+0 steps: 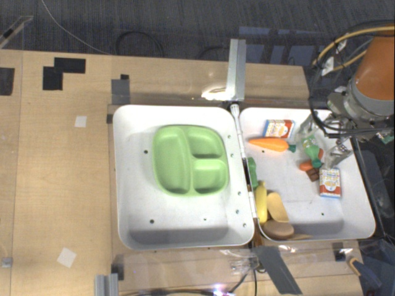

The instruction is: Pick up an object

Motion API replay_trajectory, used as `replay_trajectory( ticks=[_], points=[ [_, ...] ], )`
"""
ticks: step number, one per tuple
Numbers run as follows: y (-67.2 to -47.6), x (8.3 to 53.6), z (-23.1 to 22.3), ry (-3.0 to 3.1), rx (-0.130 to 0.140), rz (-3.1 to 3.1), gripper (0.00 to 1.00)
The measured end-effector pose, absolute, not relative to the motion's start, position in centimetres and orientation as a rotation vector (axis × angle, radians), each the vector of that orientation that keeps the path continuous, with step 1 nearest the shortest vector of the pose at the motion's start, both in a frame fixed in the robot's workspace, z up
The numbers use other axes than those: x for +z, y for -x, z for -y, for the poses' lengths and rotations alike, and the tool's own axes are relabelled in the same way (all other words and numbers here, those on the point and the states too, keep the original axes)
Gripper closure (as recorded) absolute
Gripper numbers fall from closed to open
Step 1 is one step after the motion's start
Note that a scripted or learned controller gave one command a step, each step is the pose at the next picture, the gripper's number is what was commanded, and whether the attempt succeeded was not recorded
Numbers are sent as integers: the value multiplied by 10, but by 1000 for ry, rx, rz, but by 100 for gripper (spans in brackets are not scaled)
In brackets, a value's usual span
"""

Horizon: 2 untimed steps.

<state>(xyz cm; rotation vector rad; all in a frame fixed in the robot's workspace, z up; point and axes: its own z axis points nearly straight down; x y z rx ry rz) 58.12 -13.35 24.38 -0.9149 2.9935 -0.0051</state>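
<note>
Bench (62, 184) of pale wood carries both white bins; I see black square marks on its far left part. The left bin (133, 224) holds a green divided tray (188, 159), which lies near the middle. The right bin (355, 217) holds the small objects. An orange carrot (270, 144) lies near the far wall, and just behind it is a small carton (278, 128) with a red and white label; I cannot read the writing. A second small carton (330, 182) lies near the right side, also with a print too small to read. A yellow banana (261, 203) and a tan piece of bread (278, 207) lie at the near left corner, with a brown round piece (279, 229) just beside them. The gripper (321, 147) hangs over small green and brown items (311, 159) in the right bin. I cannot tell how wide the claw is.
</note>
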Motion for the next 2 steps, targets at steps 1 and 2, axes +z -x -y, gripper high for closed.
replay_trajectory(
  ticks=[1, 2],
  points=[
    [-606, 94, 170, 1047, -7, -2949, 0],
    [-590, 90, 146, 1159, -12, -2904, 0]
  ],
)
